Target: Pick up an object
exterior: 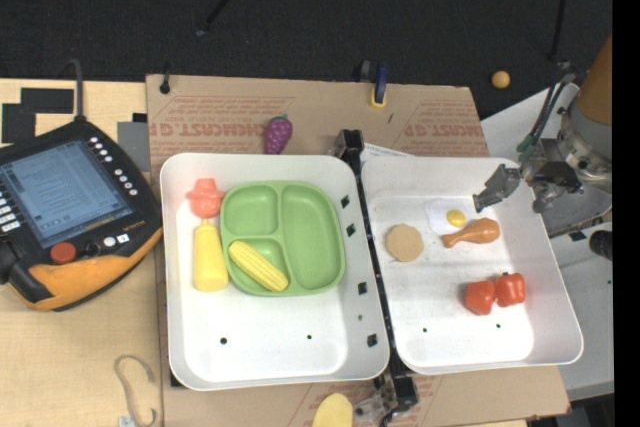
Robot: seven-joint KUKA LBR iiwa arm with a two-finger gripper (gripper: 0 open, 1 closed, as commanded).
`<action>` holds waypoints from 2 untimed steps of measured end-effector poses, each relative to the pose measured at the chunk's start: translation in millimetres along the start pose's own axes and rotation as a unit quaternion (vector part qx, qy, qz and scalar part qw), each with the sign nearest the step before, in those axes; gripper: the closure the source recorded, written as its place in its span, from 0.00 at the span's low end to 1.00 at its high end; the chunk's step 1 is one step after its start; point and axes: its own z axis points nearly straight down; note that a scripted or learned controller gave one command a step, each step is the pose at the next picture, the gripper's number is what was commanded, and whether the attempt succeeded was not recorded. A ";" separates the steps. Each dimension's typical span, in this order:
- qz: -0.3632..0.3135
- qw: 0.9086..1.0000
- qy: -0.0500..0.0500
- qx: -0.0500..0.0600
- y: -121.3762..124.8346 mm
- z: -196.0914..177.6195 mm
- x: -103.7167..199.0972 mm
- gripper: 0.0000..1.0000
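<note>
Below fingers [523, 187], drumstick [473, 234], apart

Your arm comes in from the right, orange band at the frame edge above the grey wrist. Gripper [520, 190] hangs over the upper right corner of the right bin [560, 355], pointing left and slightly down. Fingers [494, 189] look spread, nothing between them. Wrist cabling runs up and behind it.
</note>
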 end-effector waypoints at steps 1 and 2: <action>-0.001 1.000 -0.001 -0.006 1.7 -6.5 -0.2 0.00; -0.001 1.000 0.000 -0.004 7.3 46.0 7.8 0.00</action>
